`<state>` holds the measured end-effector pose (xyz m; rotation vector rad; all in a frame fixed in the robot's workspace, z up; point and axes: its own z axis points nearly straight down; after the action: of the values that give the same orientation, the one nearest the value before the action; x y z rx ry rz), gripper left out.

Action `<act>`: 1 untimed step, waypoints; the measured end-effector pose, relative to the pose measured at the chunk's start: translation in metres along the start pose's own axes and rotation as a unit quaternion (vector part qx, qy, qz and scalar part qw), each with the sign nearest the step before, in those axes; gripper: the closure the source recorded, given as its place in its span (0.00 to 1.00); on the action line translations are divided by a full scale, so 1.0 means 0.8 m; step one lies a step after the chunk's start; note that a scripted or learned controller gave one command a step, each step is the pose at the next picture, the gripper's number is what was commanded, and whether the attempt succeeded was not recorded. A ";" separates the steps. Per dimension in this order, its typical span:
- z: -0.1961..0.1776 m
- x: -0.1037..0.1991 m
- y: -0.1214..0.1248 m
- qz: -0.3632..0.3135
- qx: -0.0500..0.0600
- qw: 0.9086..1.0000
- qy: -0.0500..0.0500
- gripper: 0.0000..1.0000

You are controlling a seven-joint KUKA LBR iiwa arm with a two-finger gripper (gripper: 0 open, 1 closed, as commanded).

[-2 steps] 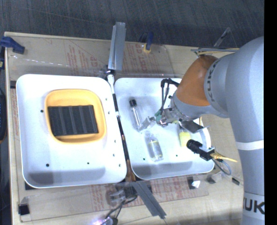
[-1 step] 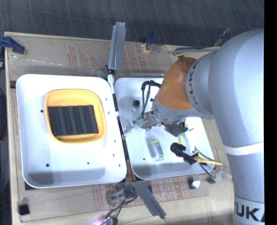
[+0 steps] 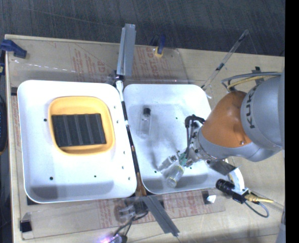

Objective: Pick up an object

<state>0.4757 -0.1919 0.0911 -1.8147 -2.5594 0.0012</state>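
Arm's orange wrist (image 3: 225, 125) looms over right bin (image 3: 162, 97); gripper (image 3: 182, 161) down by near wall, closure unclear. Clear vial (image 3: 145, 120) mid-bin, apart. Risk: snagging the wall, missing.

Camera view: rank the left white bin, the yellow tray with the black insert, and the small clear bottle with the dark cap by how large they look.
1. Left white bin, largest.
2. Yellow tray, lying inside that bin.
3. Clear bottle in the right bin, by far the smallest.
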 end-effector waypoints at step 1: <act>-0.001 0.083 0.029 -0.012 0.000 1.000 -0.007 0.00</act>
<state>0.4756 -0.1219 0.0924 -1.7916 -2.5903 0.0139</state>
